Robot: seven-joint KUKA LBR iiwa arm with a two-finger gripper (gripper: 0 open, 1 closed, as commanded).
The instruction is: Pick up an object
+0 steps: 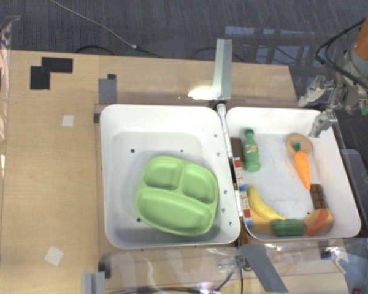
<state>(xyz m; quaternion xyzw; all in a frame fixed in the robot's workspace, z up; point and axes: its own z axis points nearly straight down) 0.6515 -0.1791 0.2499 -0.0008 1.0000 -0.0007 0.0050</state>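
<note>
Hand (324, 116) hovers — over right bin's (353, 192) far corner.

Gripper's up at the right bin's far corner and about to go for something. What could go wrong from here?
1. The gripper hangs near the right bin's rim, so a straight descent might clip the wall.
2. The carrot is tapered and lies close beside a tan round piece; fingers may slip or nudge both.
</note>
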